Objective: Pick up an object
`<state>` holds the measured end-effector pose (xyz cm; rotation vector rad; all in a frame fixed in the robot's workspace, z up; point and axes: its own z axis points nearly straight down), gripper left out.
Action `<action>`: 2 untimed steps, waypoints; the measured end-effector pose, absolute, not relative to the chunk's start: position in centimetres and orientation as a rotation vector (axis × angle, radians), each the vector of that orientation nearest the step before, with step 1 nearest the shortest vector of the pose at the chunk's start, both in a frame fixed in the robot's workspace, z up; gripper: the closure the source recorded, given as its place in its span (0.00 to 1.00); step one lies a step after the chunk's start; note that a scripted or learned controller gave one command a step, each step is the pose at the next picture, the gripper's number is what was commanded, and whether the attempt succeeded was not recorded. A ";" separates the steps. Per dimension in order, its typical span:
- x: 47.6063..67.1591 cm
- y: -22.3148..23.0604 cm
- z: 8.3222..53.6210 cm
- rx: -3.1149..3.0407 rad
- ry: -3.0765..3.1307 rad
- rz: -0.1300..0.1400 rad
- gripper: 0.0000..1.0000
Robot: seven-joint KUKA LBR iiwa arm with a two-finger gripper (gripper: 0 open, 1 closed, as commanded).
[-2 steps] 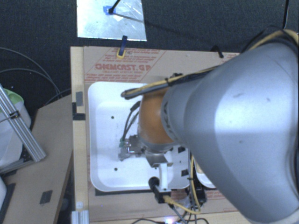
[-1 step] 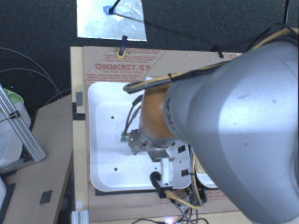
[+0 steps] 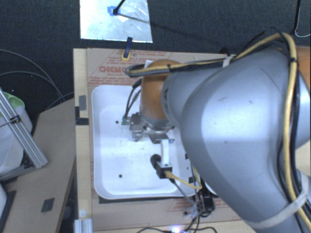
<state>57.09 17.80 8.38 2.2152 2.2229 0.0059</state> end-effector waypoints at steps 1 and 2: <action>49.0 17.8 8.5 2.222 2.225 -0.003 1.00; 49.3 17.8 9.5 2.223 2.222 0.004 1.00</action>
